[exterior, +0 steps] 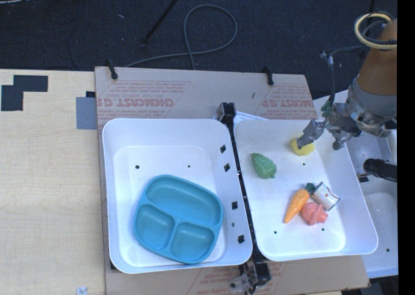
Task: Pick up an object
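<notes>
The gripper (326,133), its fingers spread with nothing between them, hangs over the far right corner of the right bin (363,238), one finger just beside a yellow object (302,147), while the green object (264,166), carrot (296,205) and pink object (314,214) lie nearer.

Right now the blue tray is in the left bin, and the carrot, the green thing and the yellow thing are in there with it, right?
Not quite. The blue tray is in the left bin, but the carrot, the green thing and the yellow thing lie in the right bin, as the camera view shows.
</notes>
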{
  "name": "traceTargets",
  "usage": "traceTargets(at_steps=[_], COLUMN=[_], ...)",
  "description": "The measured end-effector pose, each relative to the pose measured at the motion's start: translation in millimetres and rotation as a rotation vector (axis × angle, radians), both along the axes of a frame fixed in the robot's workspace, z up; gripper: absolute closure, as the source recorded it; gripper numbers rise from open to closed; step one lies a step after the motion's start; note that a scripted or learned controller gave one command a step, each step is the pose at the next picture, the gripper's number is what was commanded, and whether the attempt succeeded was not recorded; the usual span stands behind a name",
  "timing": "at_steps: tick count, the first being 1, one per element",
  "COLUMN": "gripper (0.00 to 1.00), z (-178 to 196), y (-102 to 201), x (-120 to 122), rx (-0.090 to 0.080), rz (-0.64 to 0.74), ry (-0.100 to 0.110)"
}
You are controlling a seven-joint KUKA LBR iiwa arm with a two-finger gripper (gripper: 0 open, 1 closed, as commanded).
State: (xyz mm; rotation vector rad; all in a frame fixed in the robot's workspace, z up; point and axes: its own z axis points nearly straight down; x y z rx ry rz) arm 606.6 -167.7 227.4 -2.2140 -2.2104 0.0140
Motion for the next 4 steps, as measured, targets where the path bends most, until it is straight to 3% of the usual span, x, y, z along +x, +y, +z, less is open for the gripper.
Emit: traceTargets(at_steps=[1,3,4], gripper=[0.0,0.0,0.0], z=[8.1,-110.8,-141.7], y=[0.1,6.5,7.7], x=[2.5,8.3,7.7], rx=[-0.002,-0.001,-0.002], rz=[0.002,0.004,0.003], ry=[-0.013,-0.009,-0.01])
